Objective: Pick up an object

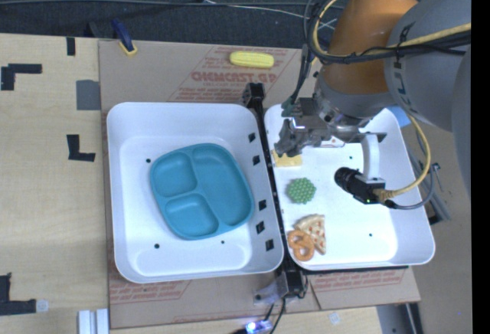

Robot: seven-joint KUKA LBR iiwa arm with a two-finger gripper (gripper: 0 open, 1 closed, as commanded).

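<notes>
The right bin [398,244] holds a pale yellow block [289,161] at its upper left, a green bumpy ball [301,190] below it, and a cluster of pretzel-like pieces [308,236] near the front. My gripper [291,142] hangs at the bin's upper left, right above the yellow block, whose upper part it hides. Nothing shows between its fingers.
The left bin [126,126] holds a blue divided plate [200,189]. A yellow corn-like toy [251,59] lies on the cardboard behind the bins. A black clip [253,95] sits at the divider's far end. The arm's cable and black fitting [356,183] hang over the right bin.
</notes>
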